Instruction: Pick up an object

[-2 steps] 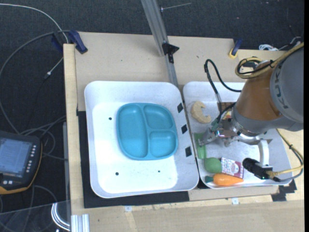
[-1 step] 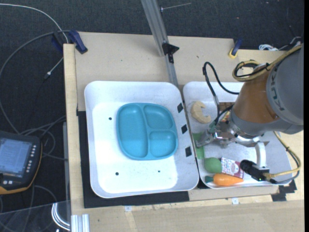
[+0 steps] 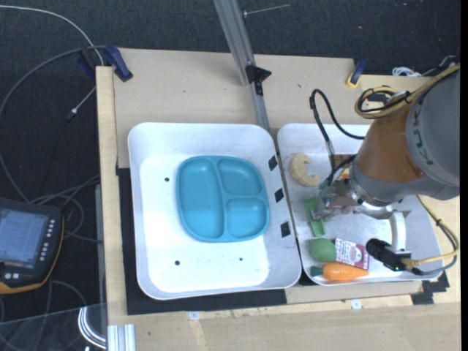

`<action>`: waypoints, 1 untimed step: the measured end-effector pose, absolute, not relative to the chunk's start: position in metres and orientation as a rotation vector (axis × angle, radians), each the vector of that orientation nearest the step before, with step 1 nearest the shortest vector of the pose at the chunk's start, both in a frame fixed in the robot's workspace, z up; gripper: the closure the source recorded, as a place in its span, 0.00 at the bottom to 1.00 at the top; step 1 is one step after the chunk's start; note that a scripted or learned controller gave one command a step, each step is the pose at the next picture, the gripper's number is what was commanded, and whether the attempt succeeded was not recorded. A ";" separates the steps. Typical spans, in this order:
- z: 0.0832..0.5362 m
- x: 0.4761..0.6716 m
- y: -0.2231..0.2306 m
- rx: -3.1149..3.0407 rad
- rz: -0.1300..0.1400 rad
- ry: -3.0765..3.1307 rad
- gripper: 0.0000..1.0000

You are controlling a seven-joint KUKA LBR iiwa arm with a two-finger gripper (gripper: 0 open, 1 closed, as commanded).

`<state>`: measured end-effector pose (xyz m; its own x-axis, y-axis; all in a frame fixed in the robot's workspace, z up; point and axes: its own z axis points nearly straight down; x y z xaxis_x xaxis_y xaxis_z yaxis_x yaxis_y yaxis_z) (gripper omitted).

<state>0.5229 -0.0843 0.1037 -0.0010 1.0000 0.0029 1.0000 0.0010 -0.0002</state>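
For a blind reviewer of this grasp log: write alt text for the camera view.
A grey and orange robot arm reaches into the right bin, its gripper low over a green item near a beige piece, a green ball, a pink packet and an orange carrot. The left bin holds a blue divided plate.
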 end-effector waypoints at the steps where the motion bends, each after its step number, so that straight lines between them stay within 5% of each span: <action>1: 0.166 0.520 -0.088 -2.224 -0.006 -2.227 1.00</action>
<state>0.5200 -0.0877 0.1661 -0.0011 1.0000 -0.0010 1.0000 0.0012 0.0067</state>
